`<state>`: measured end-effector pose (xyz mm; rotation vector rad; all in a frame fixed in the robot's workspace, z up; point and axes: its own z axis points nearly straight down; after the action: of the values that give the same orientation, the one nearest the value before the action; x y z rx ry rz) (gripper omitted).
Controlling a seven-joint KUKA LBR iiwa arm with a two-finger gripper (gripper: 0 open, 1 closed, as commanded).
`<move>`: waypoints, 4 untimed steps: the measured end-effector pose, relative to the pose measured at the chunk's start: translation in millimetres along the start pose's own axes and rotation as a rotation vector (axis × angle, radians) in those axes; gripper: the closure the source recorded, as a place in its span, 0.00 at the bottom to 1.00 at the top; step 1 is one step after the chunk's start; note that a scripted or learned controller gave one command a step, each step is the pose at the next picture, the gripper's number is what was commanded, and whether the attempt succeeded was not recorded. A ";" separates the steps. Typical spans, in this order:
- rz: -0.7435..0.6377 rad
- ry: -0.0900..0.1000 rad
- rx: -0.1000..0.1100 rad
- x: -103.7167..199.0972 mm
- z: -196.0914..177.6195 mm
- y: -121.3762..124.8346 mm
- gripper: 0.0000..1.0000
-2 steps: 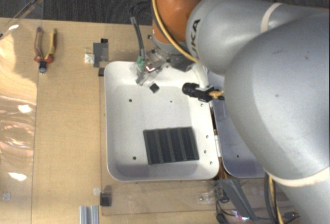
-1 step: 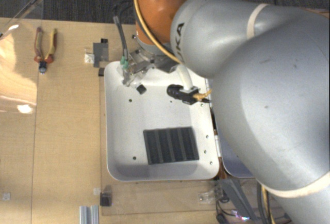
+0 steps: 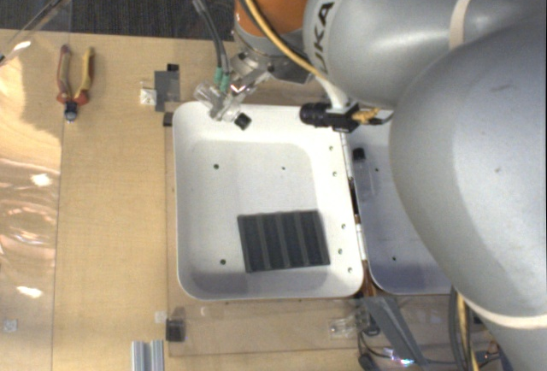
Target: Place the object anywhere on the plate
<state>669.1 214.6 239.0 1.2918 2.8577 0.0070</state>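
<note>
Arm poised over the far corner of the left shallow white bin (image 3: 192, 190), with the plate lying near the bin's front wall.

The dark ribbed rectangular plate (image 3: 283, 240) sits in that bin; the metal two-finger gripper (image 3: 224, 103) hovers at the bin's far-left corner. A small black object (image 3: 242, 120) lies just beside its tips; whether it is held, or how wide the fingers stand, I cannot tell. A good placement would likely need travel toward the plate's middle, then a low release. White "KUKA" lettering (image 3: 327, 34) marks the grey arm (image 3: 410, 44).
</note>
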 end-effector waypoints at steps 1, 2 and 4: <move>0.182 0.003 0.005 22.0 99.7 -2.7 1.00; -0.582 -0.001 0.000 -4.1 112.5 -3.2 1.00; -1.399 -0.029 -0.008 4.9 135.7 17.5 1.00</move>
<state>679.9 230.1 103.5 -0.8438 2.9903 -0.0076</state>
